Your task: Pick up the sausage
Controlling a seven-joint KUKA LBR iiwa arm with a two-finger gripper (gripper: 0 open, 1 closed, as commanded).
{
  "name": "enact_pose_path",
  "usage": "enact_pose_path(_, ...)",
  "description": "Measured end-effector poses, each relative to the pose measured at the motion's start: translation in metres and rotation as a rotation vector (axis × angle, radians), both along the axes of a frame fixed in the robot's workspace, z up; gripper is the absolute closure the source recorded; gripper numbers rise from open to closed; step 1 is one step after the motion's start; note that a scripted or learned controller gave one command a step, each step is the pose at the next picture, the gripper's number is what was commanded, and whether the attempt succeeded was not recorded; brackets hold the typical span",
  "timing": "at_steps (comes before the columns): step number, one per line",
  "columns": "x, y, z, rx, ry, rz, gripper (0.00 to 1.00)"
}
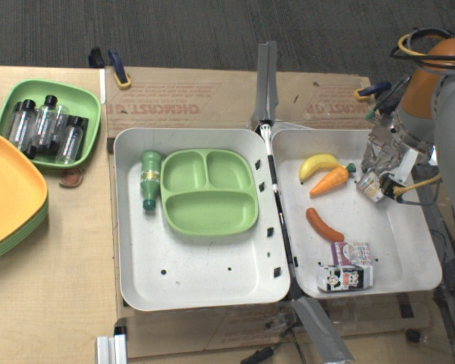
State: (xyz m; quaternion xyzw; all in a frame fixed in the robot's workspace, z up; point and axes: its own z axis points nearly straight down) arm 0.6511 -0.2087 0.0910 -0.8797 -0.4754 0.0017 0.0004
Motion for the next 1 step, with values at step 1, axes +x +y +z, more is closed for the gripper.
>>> enact_pose_path(1,-0.0396,0.0021,0.0004,0.001,0.0,0.133,1.0)
